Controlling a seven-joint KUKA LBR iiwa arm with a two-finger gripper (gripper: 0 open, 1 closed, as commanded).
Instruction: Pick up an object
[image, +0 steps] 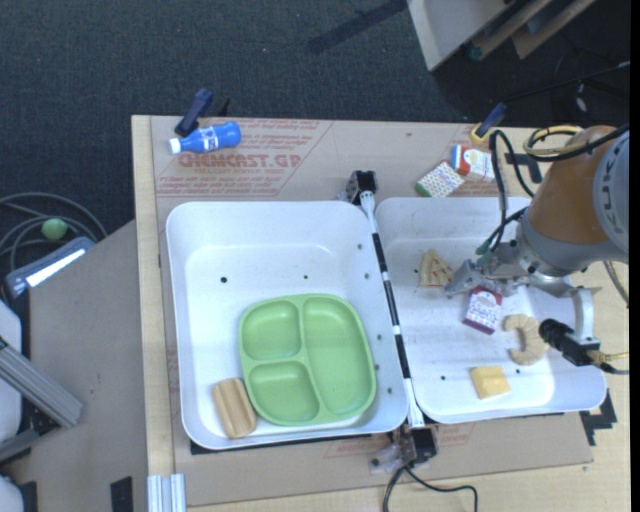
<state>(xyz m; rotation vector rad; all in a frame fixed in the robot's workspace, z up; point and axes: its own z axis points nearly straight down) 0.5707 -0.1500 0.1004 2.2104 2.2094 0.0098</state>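
Note:
My gripper (481, 277) hangs low over the middle of the right bin (560, 398), at the end of the grey arm with the orange band. Directly below it, touching or nearly touching, lies a small purple and white packet (482, 313); whether the packet is gripped is unclear. A tan cracker-like piece (434, 268) lies just left of the gripper. A beige curved piece (525, 338) sits to the packet's right, and a yellow block (489, 381) lies near the bin's front.
The left bin (200, 250) holds a green divided plate (305, 357) and a tan bread-like block (233, 407) at its front left. Beyond the bins lie a blue and white bottle (205, 137) and a small box (440, 181). Cables trail at the right.

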